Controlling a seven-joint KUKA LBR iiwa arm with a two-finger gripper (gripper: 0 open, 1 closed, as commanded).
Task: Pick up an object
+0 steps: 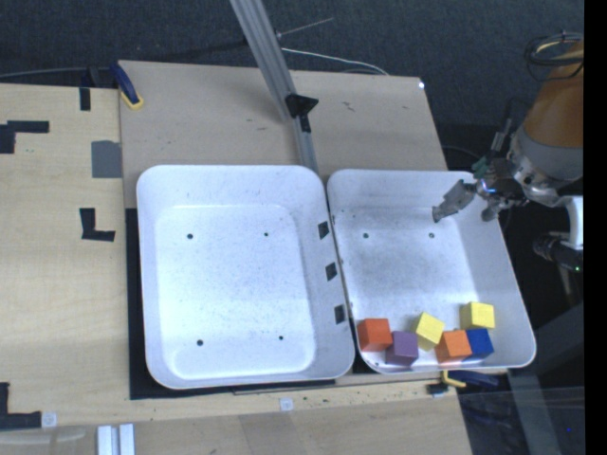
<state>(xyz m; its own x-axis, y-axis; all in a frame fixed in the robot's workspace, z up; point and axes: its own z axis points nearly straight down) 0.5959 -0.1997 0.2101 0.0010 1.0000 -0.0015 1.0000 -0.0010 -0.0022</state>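
Six small blocks cluster along the near edge of the right bin [493,282]: an orange block [375,333], a purple block [405,346], a yellow block [429,328], a second orange block [453,345], a blue block [479,342] and a second yellow block [480,314]. They are cubes, with no long axis. The jaws [453,200] hang well apart from them, over the bin's far right part, holding nothing; how wide they stand I cannot tell. The left bin [152,254] sits beside it on the surface [379,112].

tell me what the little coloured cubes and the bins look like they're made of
Cubes, e.g. the yellow cube: probably foam or painted wood; matte, flat colour, no glare. Right bin and left bin: likely moulded plastic; smooth white, rounded corners, dark scuff specks.
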